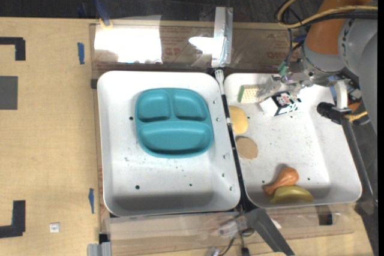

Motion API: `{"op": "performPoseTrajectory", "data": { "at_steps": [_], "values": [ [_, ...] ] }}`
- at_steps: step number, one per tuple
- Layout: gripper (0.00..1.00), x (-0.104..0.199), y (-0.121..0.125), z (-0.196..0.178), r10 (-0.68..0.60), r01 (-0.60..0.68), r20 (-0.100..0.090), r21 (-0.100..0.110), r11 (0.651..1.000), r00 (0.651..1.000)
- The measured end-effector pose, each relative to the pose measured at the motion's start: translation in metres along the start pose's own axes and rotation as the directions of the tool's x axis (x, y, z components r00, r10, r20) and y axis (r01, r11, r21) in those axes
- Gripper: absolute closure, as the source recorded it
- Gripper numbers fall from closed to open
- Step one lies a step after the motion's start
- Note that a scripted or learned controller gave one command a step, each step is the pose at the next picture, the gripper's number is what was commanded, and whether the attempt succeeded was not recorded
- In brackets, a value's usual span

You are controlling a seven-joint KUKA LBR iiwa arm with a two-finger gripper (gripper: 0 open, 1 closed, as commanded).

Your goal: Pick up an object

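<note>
Two shallow white bins on a pale wooden worktop [42,147], with the grey arm reaching in from the right.

Left to right: the left white bin [120,183] holds a teal plastic divided plate [174,122] lying flat near its middle. In the right white bin [324,171], a yellow round disc [239,120] and a tan round disc [246,147] lie against the left wall, one below the other; a small green rectangular block [248,93] sits near the top wall, and an orange-and-yellow-green pear-shaped toy [285,184] rests at the bottom edge. The claw [282,92] hovers over the upper part of that bin, just beside a small white-and-black object [277,104]; whether it is spread or pinching, I cannot tell.
</note>
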State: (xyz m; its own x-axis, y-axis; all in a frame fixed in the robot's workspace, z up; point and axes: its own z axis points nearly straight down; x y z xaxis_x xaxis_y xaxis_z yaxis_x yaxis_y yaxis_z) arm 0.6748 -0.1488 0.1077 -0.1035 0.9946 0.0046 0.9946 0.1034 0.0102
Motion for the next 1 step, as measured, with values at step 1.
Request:
{"op": "performPoseTrajectory", "data": {
  "at_steps": [1],
  "values": [
    [0.0, 0.0208, -0.0013, -0.0002, 0.052, -0.052, 0.028, -0.004, 0.999, 0.998]
  ]
}}
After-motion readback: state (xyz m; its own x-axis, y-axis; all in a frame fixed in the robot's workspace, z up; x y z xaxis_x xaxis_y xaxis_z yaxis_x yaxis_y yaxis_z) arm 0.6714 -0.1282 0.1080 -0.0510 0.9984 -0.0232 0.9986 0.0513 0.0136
